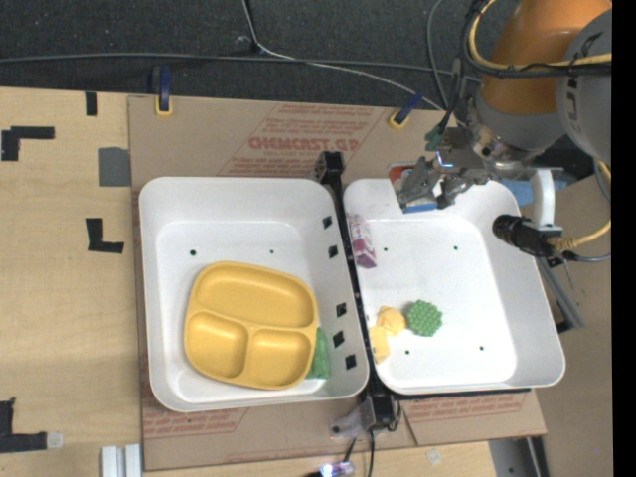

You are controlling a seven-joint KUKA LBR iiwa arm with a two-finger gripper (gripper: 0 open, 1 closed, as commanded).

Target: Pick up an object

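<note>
Brown cardboard covers the bench (60, 266), and two white bins sit on it side by side. You can see the left bin (169, 217) holds a yellow tray (248, 321) with three parts, and a small green thing (320, 356) is squeezed between the tray and the bin wall.

Your pincer (434, 180) hangs over the far edge of the right bin (517, 296). You cannot tell if it is wide or narrow, because the picture is too blurry there. Something red and blue (417, 202) shows right under it, but you cannot tell if that is a toy or part of the arm.

The job looks not done yet. No toy can be seen held in the pincer. A green ball (424, 317) and a yellow thing (386, 328) lie close together near the front of the right bin. A purple thing (361, 243) lies by the wall between the bins.

The green ball has the most room around it. The yellow thing and the purple thing are tight against the wall, so a grab there could bump the edge. The middle of the right bin is open for moving.
</note>
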